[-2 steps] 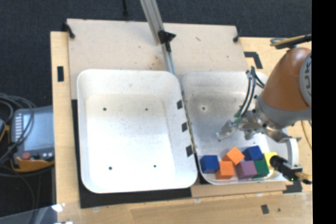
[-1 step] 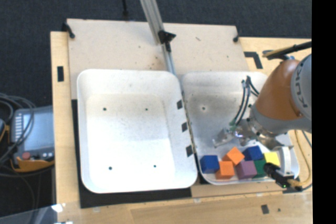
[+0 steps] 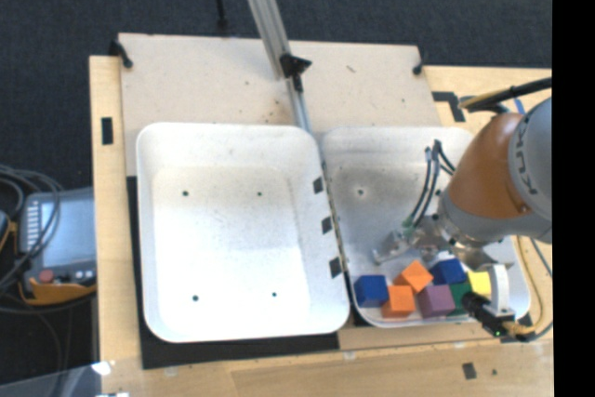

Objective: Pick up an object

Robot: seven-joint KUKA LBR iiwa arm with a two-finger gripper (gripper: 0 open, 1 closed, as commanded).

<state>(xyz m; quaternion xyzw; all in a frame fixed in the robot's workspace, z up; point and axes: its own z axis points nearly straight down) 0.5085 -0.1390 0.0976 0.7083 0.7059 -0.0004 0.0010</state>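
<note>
Several small coloured blocks crowd the front corner of the right bin (image 3: 372,172): a blue cube (image 3: 370,289), an orange cube (image 3: 416,275), a second orange cube (image 3: 400,299), a purple cube (image 3: 434,300), another blue cube (image 3: 450,271), a yellow block (image 3: 480,282) and a sliver of green (image 3: 462,293). My gripper (image 3: 405,244) hangs low in this bin, just behind the cluster and close above the upper orange cube. The orange-banded wrist (image 3: 483,177) covers the bin's right side. I see no block lifted off the bin floor.
The left bin (image 3: 232,228) lies beside the right one, their rims meeting along a clipped divider (image 3: 327,223). A slanted metal pole (image 3: 265,5) rises behind the bins. Cables and a control pendant (image 3: 56,242) sit off the bench at left.
</note>
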